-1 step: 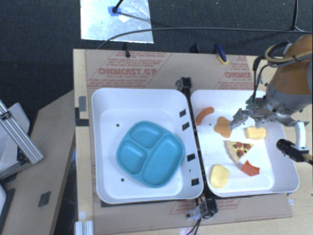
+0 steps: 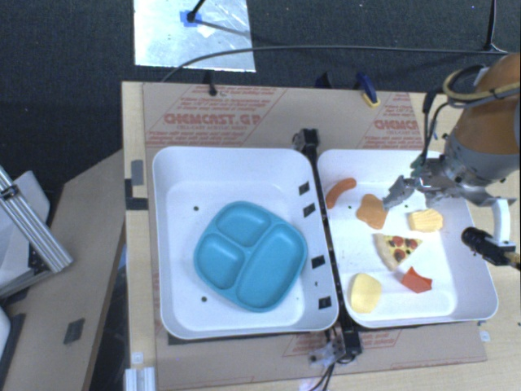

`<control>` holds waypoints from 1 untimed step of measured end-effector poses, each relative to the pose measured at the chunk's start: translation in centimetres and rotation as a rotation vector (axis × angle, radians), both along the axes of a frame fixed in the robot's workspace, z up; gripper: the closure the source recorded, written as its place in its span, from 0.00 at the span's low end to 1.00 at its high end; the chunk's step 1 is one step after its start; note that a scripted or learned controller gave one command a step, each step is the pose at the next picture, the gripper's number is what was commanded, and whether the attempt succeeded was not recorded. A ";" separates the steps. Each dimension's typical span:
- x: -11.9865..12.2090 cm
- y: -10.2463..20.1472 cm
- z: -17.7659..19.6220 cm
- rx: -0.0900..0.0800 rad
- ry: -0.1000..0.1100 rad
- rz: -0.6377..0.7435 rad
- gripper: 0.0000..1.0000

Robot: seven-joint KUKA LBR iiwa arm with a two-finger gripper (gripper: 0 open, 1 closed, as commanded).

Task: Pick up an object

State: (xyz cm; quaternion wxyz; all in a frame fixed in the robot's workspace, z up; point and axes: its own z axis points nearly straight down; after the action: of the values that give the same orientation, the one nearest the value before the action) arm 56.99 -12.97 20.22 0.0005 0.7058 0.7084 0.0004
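- Bins, white, shallow: 2, side by side on the bench; left bin (image 2: 175,177), right bin (image 2: 468,287).
- Left bin contents: 1 blue divided plate (image 2: 250,255) with three compartments, lying flat near the middle.
- Right bin contents: 6 toy food pieces.
  - 1 orange sausage (image 2: 340,190), upper left corner area.
  - 1 tan nugget (image 2: 372,212), just below the sausage.
  - 1 pale yellow cheese block (image 2: 426,220), right of the nugget.
  - 1 pizza slice (image 2: 396,248), centre of the bin.
  - 1 red piece (image 2: 417,280), below and right of the pizza slice.
  - 1 yellow piece (image 2: 365,292), near the front left corner.
- Arm: 1, entering from the right; gripper (image 2: 399,192) low over the right bin, between nugget and cheese block, just beside the nugget's upper right. Fingers slightly parted, nothing between them.
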 end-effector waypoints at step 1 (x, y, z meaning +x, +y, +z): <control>1.0 -0.2 -5.2 0.001 0.004 -0.001 0.00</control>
State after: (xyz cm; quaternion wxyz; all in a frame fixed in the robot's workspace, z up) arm 58.00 -13.21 14.99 -0.0009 0.7063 0.7079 -0.0007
